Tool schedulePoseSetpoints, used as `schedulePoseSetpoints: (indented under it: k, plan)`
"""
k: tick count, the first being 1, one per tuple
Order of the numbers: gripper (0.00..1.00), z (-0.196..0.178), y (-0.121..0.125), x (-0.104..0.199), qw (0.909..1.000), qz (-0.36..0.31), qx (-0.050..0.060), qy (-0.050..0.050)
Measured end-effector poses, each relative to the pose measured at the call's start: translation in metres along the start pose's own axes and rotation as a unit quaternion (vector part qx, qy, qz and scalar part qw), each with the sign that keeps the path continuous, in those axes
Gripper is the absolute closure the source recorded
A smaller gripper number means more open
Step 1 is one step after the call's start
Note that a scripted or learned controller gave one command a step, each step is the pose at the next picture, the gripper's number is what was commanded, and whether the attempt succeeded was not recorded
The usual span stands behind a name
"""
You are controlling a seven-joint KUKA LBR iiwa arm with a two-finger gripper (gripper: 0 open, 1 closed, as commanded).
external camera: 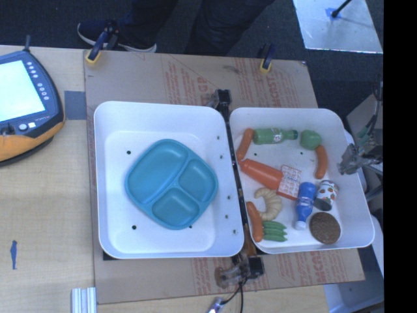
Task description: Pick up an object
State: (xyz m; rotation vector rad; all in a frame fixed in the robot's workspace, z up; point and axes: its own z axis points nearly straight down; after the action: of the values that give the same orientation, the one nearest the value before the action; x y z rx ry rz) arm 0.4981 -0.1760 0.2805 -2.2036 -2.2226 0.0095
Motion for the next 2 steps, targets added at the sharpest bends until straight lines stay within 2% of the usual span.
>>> schedulePoseSetpoints:
  k: [1, 2]
  plan:
    - [0.00, 0.099, 0.144, 0.005, 1.0000, 0.002, -0.003, -0.002]
    - [0.00, 0.173, 0.158, 0.019, 1.0000, 0.002, -0.004, -0.003]
